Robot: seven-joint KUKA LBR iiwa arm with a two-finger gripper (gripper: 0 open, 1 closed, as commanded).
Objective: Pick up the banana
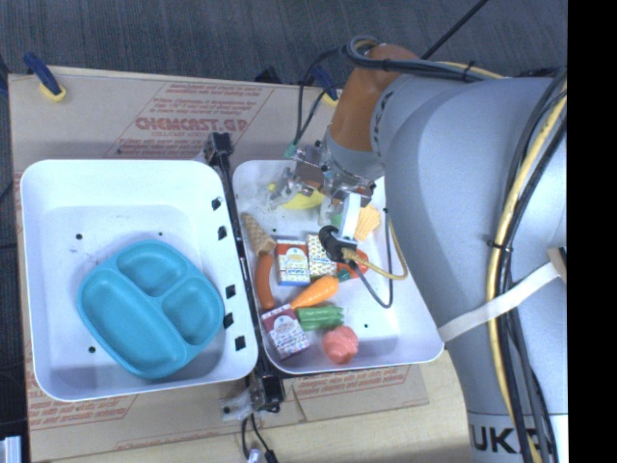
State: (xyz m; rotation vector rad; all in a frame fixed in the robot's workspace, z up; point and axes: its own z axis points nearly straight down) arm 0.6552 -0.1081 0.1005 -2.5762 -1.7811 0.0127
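The banana [302, 201] is a small yellow piece at the far end of the right bin [410, 340], mostly hidden under the arm's wrist. My gripper [313, 183] hangs right over it, low in the bin, below the orange band [359, 99]. Whether it touches the banana is hidden by the gripper body.
The right bin also holds a sausage [264, 280], a cone-shaped bread piece [256, 230], small boxes [292, 261], a carrot [316, 291], a green vegetable [321, 316], a pink fruit [339, 343] and a yellow wedge [367, 222]. A blue divided plate [149, 305] lies in the left bin [43, 220].
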